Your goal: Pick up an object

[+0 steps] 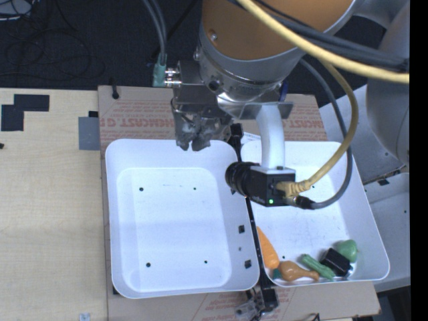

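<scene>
My gripper [192, 139] hangs high over the far edge of the left bin [114, 179]. Its dark fingers are shut with nothing between them. The objects lie in the near corner of the right bin [364, 199]: an orange carrot [267, 249], a tan-orange piece [295, 271], a long green piece [317, 265], a black block [336, 261] and a rounded green piece [346, 248]. All of them are far from the gripper, to its right and nearer the front. The big wrist with its orange band [267, 12] hides the back of both bins.
A black box with a green light [262, 183] hangs from the arm over the wall between the bins, with a yellow cable [334, 159] looping over the right bin. Brown cardboard [134, 116] lies under the bins on the pale bench.
</scene>
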{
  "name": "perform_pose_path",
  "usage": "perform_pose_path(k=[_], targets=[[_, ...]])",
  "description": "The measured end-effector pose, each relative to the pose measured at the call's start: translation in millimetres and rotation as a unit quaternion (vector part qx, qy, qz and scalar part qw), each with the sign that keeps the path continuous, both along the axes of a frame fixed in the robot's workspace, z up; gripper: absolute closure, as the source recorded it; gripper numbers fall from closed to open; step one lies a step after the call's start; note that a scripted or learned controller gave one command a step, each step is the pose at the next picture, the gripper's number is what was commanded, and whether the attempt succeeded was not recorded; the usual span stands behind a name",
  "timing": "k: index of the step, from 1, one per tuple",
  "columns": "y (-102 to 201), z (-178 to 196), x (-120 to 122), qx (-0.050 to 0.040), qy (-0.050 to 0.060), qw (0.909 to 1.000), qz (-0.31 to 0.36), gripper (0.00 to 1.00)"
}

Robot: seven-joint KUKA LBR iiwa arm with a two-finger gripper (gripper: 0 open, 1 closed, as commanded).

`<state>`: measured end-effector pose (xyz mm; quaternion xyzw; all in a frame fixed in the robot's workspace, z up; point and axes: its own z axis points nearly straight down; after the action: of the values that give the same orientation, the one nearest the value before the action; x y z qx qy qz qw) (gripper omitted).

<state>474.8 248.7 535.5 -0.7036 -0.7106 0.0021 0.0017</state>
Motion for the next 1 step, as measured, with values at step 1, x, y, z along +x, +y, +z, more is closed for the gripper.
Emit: perform_pose_path(k=[1], targets=[[-43.5,-55.0,34.7,-0.0026,0.002,1.0,-0.007,1.0]])
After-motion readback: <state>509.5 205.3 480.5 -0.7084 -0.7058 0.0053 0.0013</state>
